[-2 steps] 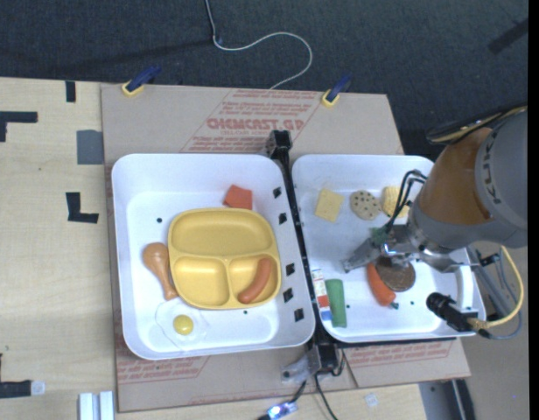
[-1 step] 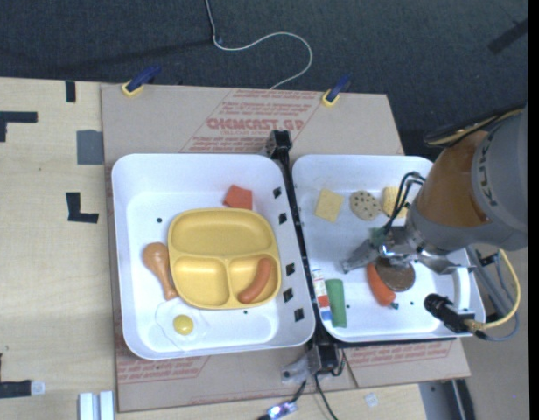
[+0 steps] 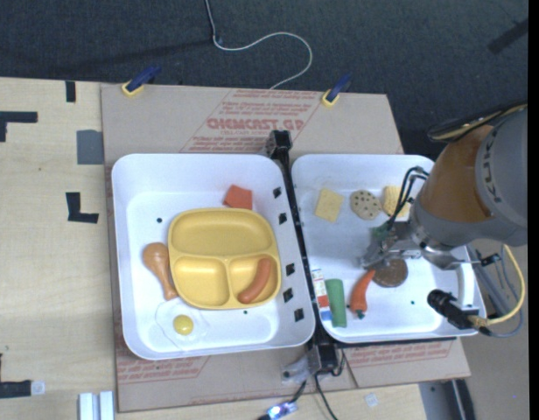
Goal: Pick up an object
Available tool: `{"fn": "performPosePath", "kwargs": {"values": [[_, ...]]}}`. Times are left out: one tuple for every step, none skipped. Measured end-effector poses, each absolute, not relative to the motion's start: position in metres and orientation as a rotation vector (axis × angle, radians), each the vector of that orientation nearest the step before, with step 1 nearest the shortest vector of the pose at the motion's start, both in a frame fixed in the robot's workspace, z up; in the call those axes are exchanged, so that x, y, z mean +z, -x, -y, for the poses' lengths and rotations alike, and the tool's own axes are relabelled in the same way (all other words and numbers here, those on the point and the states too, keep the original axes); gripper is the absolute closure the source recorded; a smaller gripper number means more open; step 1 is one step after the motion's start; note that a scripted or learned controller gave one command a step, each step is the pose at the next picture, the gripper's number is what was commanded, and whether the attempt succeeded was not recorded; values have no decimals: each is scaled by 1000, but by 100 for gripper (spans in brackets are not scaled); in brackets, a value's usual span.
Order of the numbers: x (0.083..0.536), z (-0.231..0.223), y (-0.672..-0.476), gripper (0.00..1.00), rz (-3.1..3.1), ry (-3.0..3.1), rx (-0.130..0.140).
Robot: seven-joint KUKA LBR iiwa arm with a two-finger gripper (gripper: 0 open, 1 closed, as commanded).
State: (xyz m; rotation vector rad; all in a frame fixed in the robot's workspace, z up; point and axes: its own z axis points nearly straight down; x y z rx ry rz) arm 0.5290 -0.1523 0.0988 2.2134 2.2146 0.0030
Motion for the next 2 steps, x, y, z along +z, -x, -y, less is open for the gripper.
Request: {"fn": "performPosePath", "kwargs": {"values": [[143, 159, -530, 100, -2221, -2220, 1], [196, 148, -535, 100, -2222, -2216, 3]]}}
